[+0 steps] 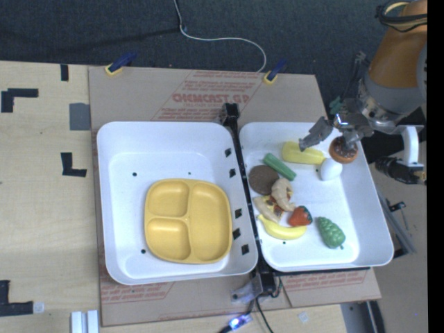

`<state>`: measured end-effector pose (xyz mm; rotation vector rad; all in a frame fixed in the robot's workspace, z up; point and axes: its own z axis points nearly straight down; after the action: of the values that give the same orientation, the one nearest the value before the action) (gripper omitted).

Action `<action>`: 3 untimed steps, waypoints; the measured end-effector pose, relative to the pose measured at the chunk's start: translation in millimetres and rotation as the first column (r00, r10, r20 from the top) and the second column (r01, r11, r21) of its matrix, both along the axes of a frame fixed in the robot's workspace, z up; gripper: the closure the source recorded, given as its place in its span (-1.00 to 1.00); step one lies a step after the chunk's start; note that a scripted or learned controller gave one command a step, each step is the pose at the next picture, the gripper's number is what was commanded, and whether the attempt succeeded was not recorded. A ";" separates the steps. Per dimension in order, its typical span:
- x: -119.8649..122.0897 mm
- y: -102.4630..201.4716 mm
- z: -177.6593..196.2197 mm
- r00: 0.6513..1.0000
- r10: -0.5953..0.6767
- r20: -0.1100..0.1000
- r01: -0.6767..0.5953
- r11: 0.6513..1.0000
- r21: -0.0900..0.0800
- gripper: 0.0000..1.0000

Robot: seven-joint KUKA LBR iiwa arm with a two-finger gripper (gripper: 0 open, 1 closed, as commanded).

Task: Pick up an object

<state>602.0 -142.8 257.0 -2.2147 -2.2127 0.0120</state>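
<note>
step: approach to grasp | gripper [323, 136]: spread apart, nothing between, over right white bin [368, 252] far edge | target: yellow oblong plastic piece [304, 154] just below, near far edge | advice: fingers to be centred across its narrow width before closing

Arm [399, 54] cut off at right edge, pile of small foods [281, 198] overlapping, indistinct

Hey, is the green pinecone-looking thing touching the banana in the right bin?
Apart. The camera view shows bare white bin floor between the bumpy green piece and the banana; the strawberry rests against the banana instead.
</note>
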 end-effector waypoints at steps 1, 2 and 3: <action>1.7 0.0 5.1 1.000 0.002 0.009 -0.002 1.000 -0.002 -1.00; 2.8 -6.9 -43.9 1.000 0.002 0.004 -0.002 1.000 -0.002 -1.00; 3.8 2.1 -106.1 1.000 0.003 0.003 -0.003 1.000 -0.001 -1.00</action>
<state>605.9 -140.7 150.9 -2.2136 -2.2176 0.0102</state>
